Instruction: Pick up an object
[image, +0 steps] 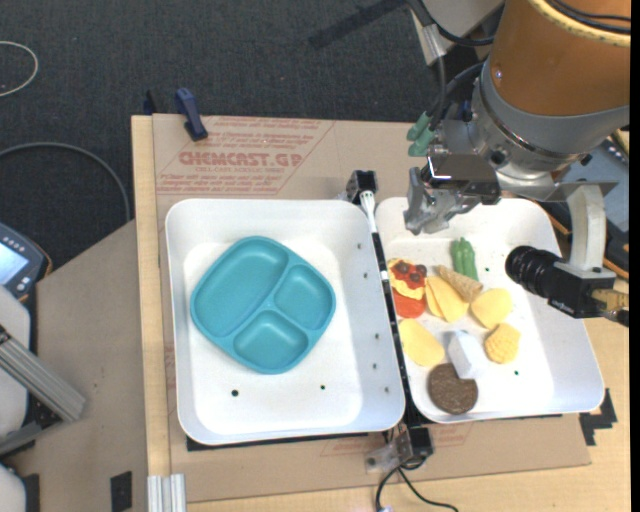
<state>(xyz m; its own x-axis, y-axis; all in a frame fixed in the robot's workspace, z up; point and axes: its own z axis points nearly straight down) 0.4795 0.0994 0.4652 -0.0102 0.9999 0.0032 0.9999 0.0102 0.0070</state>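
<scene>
Your arm (560, 80) reaches in from the upper right, its broad orange band sitting above the grey wrist (520, 140). Below the wrist the gripper (432, 212) points down and toward the left, hanging low at the far end of the reach. You cannot judge its state from this angle.

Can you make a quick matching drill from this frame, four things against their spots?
Things:
1. teal divided plate
2. brown round cookie
3. green piece
4. end effector

Places:
A. near end of the right bin
B. above the right bin's far left corner
C. middle of the left bin
D. far end of the food pile, right bin

Pairs: 1-C, 2-A, 3-D, 4-B
</scene>
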